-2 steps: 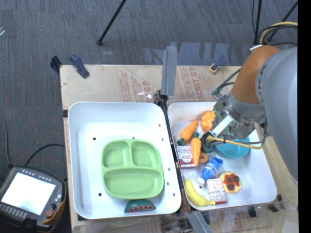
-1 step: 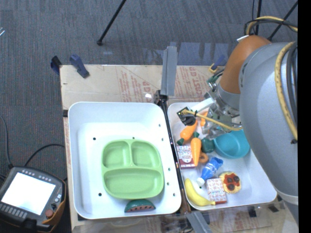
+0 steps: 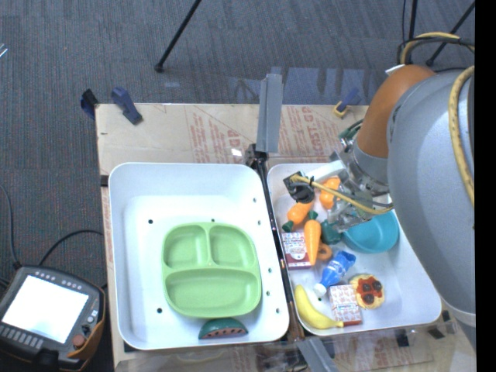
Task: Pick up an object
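The right bin (image 3: 422,289) holds a heap of toy food. In it are an orange carrot (image 3: 311,239), a second orange piece (image 3: 299,211), a blue bowl (image 3: 376,235), a small blue bottle (image 3: 335,270), a banana (image 3: 312,307), two red cartons (image 3: 297,249) (image 3: 345,304) and a small round tart (image 3: 369,290). My gripper (image 3: 339,217) hangs low over the middle of this bin, between the carrot and the blue bowl. The wrist and cables hide its tips.
The left bin (image 3: 132,208) holds a green divided plate (image 3: 211,270) and a watermelon slice (image 3: 223,328) at its front wall. A grey post (image 3: 270,118) stands behind the divide between the bins. The arm's big grey body (image 3: 442,177) covers the right bin's far right side.
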Controlling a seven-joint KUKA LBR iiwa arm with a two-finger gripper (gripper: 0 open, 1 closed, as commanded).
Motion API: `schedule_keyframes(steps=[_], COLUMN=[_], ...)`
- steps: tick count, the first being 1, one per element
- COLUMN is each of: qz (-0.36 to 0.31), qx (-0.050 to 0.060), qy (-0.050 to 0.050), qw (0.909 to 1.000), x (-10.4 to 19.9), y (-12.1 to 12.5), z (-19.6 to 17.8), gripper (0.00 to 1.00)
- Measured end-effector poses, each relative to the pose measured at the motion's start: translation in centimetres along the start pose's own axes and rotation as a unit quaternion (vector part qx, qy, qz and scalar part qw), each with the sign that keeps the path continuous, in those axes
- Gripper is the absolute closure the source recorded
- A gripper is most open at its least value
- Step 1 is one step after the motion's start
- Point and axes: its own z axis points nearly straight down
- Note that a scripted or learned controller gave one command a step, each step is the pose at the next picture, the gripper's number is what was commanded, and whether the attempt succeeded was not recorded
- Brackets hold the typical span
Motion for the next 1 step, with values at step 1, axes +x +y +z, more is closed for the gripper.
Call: schedule_keyframes(steps=[1], qz=[0.0], qx=[0.0], qy=[0.0], qw=[1.0], x=[-2.04], y=[-3.73], z=[-0.01], gripper=[1.0])
